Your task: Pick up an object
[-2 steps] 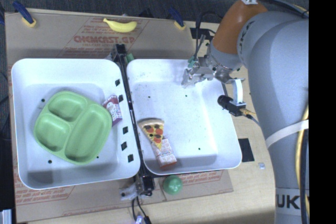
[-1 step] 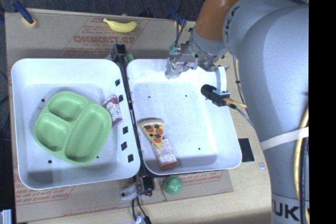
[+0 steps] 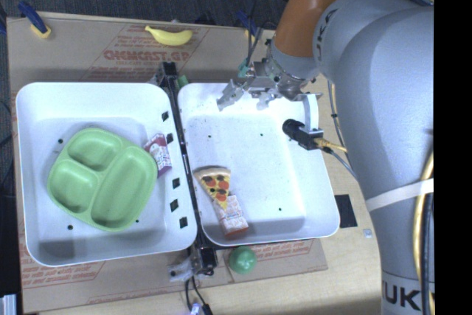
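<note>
My gripper (image 3: 245,97) hangs over the back edge of the right bin (image 3: 295,181), fingers spread open and nothing between them. A toy pizza slice (image 3: 214,182) lies at the right bin's front left, with a small orange-and-white carton (image 3: 232,215) just in front of it. Both lie well forward and left of the gripper. In the left bin (image 3: 44,107) a green divided plate (image 3: 101,178) lies flat, and a small red packet (image 3: 158,151) sits by its right wall.
A yellow toy banana (image 3: 169,34) lies on the cardboard behind the bins. A green ball (image 3: 241,260) rests on the bench in front of the right bin. The grey arm (image 3: 376,85) covers the right side, and a black cable connector (image 3: 299,133) hangs over the right bin.
</note>
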You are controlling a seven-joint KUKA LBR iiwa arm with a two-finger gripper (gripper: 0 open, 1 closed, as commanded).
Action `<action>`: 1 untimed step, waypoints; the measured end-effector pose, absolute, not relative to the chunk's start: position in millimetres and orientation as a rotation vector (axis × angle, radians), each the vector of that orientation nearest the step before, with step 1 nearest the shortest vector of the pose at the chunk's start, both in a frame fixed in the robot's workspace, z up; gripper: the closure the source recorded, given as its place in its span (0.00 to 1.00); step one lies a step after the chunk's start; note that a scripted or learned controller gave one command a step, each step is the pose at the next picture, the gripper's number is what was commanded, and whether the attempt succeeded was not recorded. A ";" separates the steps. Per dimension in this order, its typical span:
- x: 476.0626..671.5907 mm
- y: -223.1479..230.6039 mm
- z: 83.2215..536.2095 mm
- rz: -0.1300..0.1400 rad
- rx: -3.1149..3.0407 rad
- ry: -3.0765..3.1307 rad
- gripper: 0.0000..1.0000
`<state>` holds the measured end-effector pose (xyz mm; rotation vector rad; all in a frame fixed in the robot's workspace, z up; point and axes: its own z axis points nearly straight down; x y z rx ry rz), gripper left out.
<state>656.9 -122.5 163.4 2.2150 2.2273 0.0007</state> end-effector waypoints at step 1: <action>596.5 -137.0 91.0 -0.006 2.218 2.230 0.00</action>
